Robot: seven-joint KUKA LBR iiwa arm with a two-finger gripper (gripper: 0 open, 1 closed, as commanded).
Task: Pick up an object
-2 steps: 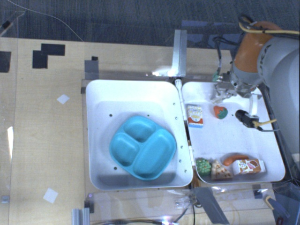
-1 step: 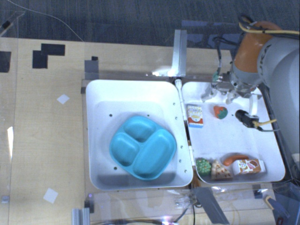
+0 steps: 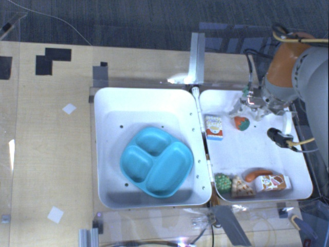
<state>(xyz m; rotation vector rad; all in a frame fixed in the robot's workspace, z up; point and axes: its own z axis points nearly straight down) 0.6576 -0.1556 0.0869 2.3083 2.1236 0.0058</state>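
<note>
My gripper (image 3: pixel 250 110) hangs over the back of the right bin (image 3: pixel 295 163), its two fingers spread open with nothing between them. Just in front of it, close to the fingertips, lies a small red toy fruit with a green top (image 3: pixel 241 123). To its left a small white and orange carton (image 3: pixel 214 127) lies against the bin's left wall. Along the front wall sit a green item (image 3: pixel 222 181), a speckled tan item (image 3: pixel 240 187), an orange carrot-like piece (image 3: pixel 253 175) and a white and red carton (image 3: pixel 272 182).
The left bin (image 3: pixel 108 138) holds a blue divided plate (image 3: pixel 157 161). A metal divider rim (image 3: pixel 201 138) separates the bins. The grey arm with its orange band (image 3: pixel 285 66) and black cabling (image 3: pixel 280 136) crowd the right bin's back right corner.
</note>
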